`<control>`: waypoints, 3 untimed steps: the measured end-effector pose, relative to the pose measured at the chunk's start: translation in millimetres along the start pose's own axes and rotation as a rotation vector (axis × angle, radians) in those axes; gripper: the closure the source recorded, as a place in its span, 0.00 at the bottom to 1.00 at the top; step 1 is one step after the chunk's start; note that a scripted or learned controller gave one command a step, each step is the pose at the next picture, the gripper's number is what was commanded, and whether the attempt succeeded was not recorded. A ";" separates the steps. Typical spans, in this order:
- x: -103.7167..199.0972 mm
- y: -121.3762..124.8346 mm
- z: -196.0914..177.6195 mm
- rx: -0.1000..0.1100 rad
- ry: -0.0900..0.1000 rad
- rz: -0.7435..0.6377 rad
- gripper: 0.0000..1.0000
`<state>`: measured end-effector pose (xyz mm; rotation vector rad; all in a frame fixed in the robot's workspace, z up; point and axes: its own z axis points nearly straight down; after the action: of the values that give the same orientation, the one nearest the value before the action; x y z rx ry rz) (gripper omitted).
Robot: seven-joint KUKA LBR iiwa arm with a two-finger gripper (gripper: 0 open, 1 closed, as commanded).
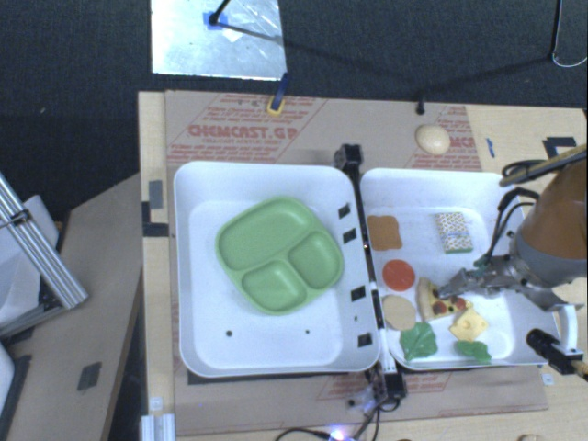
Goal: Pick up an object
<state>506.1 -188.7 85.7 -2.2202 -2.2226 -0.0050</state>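
The right bin [478, 184] holds several toy foods: a brown toast slice [384, 232], a red tomato slice [398, 274], a tan round cookie [399, 312], a green leaf [419, 340], a pizza slice [428, 299], a yellow cheese piece [469, 324], a small green piece [474, 349] and a patterned cracker [453, 231]. My gripper [453, 289] reaches in from the right and hangs low over the pizza slice's right end, just above the cheese. The arm's orange band [556, 223] sits over the bin's right side.
The left bin [197, 338] carries a green divided plate [278, 254]. Black clips [349, 237] line the wall between the bins. A beige egg-shaped object [432, 139] lies on the cardboard behind the right bin. A metal sheet [218, 26] lies farther back.
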 end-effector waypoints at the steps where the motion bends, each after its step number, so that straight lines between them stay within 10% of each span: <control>1: 0.6 2.1 -12.7 -0.006 0.000 -0.002 1.00; 3: -1.1 8.2 -116.9 -0.001 -0.004 -0.004 1.00</control>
<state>514.0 -190.0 202.7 -2.2181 -2.2295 -0.0022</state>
